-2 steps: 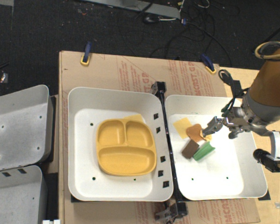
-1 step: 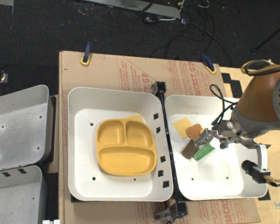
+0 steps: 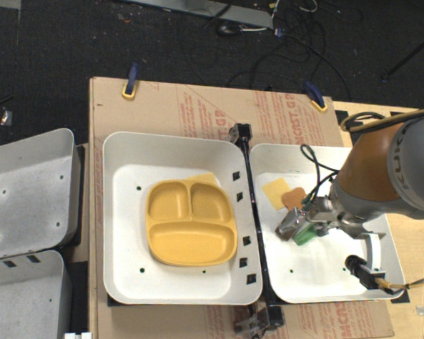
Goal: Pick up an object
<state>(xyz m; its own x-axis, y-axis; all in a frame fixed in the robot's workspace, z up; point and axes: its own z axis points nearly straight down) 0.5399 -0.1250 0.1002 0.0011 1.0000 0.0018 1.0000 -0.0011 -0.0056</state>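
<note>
In the right bin (image 3: 319, 286), my gripper (image 3: 292, 227) is low over the floor, left of centre. A small green object (image 3: 305, 237) lies right beside it, touching or just under its tip. I cannot see whether it sits inside the grip. A brown rounded object (image 3: 293, 198) lies just above the gripper, partly on top of a flat pale yellow square (image 3: 274, 190). The grey arm with its orange band (image 3: 366, 167) reaches in from the right and hides part of the bin.
A yellow divided plate (image 3: 191, 223) fills the middle of the left bin (image 3: 120, 267). A black divider (image 3: 252, 218) runs between the two bins. Grey trays (image 3: 24, 189) lie off the bench to the left.
</note>
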